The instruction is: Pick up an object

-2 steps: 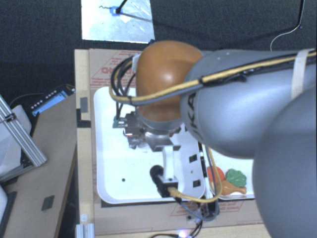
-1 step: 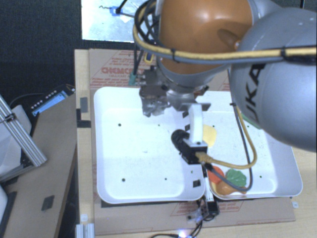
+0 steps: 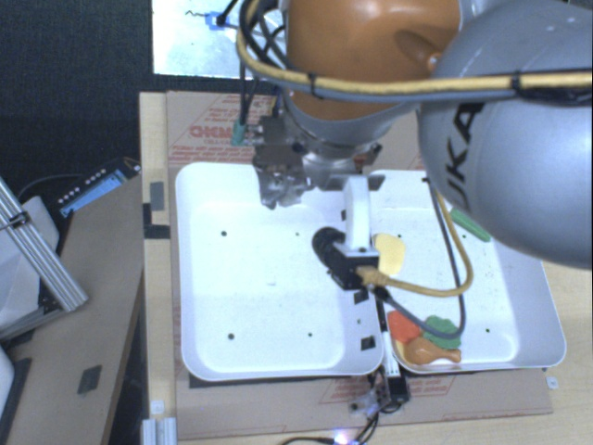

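- The jaws hang low over the far side of the left bin [image 3: 199,276], close to its back rim. We cannot tell from this slant whether they are spread or pressed together, and we see nothing between them.
- Everything worth picking lies in the right bin [image 3: 548,334]. A yellow piece [image 3: 393,253] sits near the shared wall and a green stick [image 3: 470,223] lies further back. A red-orange piece [image 3: 402,324], a green piece [image 3: 444,325] and a tan piece [image 3: 432,351] are bunched in the near left corner.
- Our first worry is an empty grasp. Below the jaws we see bare white floor, so a descent from here would likely close on nothing.
- Moving across to the right bin means clearing the two rims between the bins. If the jaws travel too low, they could clip a rim and shove a bin along the desk [image 3: 83,295].
- The corner cluster looks awkward. The three pieces seem to touch one another and crowd the wall, so one jaw may land on the rim, or the jaws may nudge the pieces apart without gripping any.
- The yellow piece looks flat and thin, and we judge it may slip out as the jaws close.
- The arm [image 3: 505,109] covers part of the right bin and overhangs the far end of the green stick, so a target chosen from this view could be misjudged.
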Motion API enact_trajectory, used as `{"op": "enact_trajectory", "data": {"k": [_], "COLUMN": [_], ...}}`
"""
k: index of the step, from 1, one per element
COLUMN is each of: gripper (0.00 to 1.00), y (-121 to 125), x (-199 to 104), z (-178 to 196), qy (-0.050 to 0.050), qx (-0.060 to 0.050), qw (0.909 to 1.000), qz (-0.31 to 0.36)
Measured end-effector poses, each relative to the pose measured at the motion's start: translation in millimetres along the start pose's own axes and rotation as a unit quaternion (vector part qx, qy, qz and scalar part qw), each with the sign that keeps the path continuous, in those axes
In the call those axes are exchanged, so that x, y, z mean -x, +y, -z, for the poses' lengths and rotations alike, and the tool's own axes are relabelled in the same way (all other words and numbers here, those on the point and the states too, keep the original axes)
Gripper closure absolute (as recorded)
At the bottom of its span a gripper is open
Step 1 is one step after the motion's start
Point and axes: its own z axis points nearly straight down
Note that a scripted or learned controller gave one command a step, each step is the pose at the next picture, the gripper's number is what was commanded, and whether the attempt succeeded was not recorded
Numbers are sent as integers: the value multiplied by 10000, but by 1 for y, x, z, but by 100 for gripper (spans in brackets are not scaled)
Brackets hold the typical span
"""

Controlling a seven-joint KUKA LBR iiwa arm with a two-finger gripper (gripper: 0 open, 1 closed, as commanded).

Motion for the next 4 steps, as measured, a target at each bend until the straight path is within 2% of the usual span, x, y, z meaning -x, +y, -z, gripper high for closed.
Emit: {"op": "enact_trajectory", "data": {"k": [1,2,3,4], "gripper": [100,100,100,100], "y": [-20,-19,-18,48], "x": [1,0,1,45], "z": [-21,-71,133,122], "qy": [-12,-15,40,-16], "qx": [-26,-27,75,-2], "qw": [10000,10000,10000,10000], "qz": [-2,-25,-6,-53]}}
